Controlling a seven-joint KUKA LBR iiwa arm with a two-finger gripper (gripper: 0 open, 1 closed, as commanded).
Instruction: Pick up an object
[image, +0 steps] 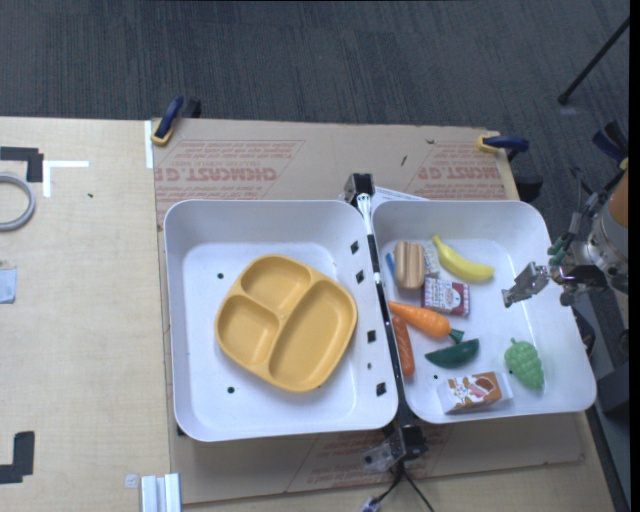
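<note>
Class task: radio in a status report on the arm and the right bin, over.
Pincer above right bin, right side, holding nothing. Banana, carrot, green grapes, small cartons untouched. Nothing blocking the toys, over.

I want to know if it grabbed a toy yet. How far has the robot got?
Nothing looks picked up. The gripper hangs above the right bin with nothing between its fingers. The banana, carrot and green grapes lie in the bin. Reaching down, grabbing and lifting are all left.

The scene is evenly and brightly lit from above; shadows are kept soft, glare is absent (focus slightly soft throughout).
</note>
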